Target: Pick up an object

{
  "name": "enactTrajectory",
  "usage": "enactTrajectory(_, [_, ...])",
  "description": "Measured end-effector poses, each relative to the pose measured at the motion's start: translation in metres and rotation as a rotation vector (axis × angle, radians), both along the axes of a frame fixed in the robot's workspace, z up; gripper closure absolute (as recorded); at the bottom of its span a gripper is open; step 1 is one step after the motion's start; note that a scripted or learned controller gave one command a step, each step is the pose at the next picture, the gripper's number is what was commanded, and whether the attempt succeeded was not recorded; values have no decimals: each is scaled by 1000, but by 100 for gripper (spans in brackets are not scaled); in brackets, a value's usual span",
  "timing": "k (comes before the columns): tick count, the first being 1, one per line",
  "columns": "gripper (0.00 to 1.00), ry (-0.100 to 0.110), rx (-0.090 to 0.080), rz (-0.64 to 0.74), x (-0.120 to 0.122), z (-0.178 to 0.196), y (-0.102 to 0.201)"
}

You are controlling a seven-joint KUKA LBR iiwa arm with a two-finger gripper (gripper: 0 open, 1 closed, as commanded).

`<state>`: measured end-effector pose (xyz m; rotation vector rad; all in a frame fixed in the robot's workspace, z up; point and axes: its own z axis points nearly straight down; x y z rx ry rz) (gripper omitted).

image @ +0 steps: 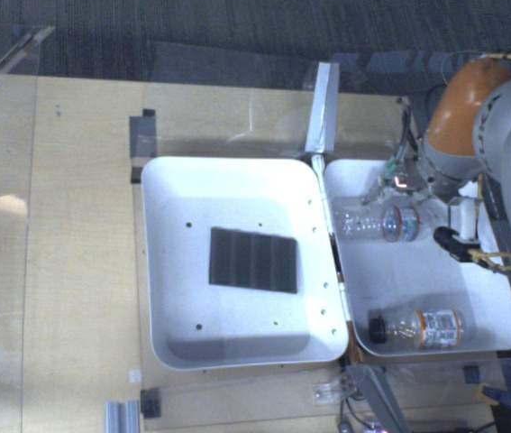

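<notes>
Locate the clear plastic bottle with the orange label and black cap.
The clear plastic bottle with the orange label and black cap lies on its side along the near edge of the right white bin, cap pointing toward the left bin.

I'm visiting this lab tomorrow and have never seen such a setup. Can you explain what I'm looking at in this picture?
One fixed camera looks down at a slant on a wooden bench. On it sit two shallow white bins side by side. The left bin holds a dark ribbed rectangular pad. The right bin holds two plastic bottles lying on their sides: a clear one with a blue label near the top, and one with an orange label and dark cap near the bottom edge.

The grey machine with the orange band at the right is a robot arm, run by a program. Its gripper is down over the clear bottle, meant to pick something up. I can't tell from here whether it grips the bottle.
</notes>
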<state>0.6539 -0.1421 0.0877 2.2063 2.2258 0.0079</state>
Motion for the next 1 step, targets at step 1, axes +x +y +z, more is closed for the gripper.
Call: enactTrajectory(1, [0, 0, 1, 53, -48, 1, 4])
